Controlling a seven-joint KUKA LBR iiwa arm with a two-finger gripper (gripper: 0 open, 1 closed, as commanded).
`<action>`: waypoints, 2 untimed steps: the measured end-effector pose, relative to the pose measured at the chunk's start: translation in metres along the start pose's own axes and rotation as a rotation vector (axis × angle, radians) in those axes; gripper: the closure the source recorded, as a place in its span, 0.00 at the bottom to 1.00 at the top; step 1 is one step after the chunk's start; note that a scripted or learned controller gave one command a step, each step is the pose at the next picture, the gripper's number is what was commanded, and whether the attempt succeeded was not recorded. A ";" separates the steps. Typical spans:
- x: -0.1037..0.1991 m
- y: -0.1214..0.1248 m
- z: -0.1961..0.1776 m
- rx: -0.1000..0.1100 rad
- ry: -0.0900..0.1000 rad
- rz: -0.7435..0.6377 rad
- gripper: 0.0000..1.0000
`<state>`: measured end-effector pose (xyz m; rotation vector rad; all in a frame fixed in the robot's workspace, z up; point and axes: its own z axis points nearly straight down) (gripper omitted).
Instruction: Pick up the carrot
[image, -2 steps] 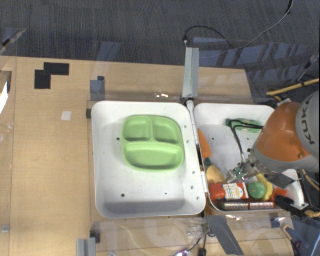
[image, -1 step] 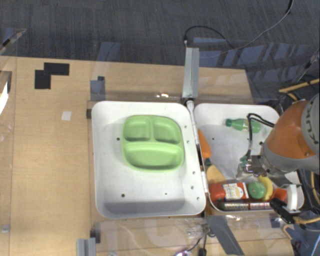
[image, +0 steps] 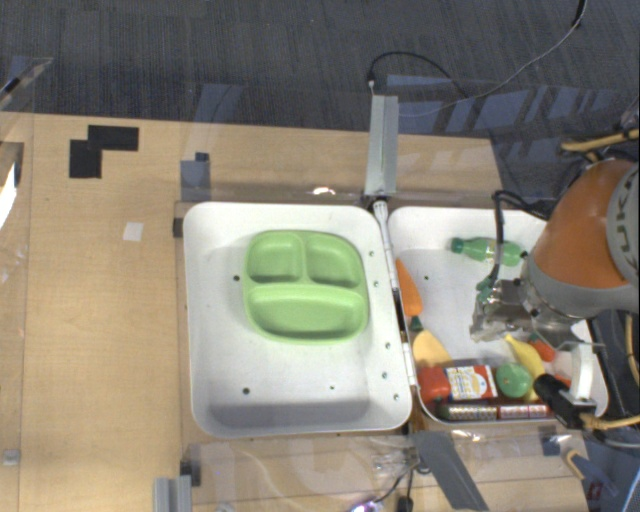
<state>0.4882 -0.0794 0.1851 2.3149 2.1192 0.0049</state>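
Carrot against the right bin's left wall, jaws off to its right.

I see the carrot (image: 407, 287) lying in the right bin (image: 440, 222), close along the wall it shares with the left bin (image: 210, 300), its long axis running roughly top to bottom of the view, just above a yellow piece (image: 431, 349). My gripper (image: 492, 322) hangs over the bin's middle, near a green bottle (image: 486, 249); I cannot tell how its jaws stand. I judge the next reach goes leftward, with the jaws turned to straddle the carrot across its width.
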 end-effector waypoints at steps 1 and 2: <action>-0.008 0.003 0.093 -0.008 0.000 -0.117 1.00; -0.090 0.011 0.094 -0.013 -0.004 0.056 1.00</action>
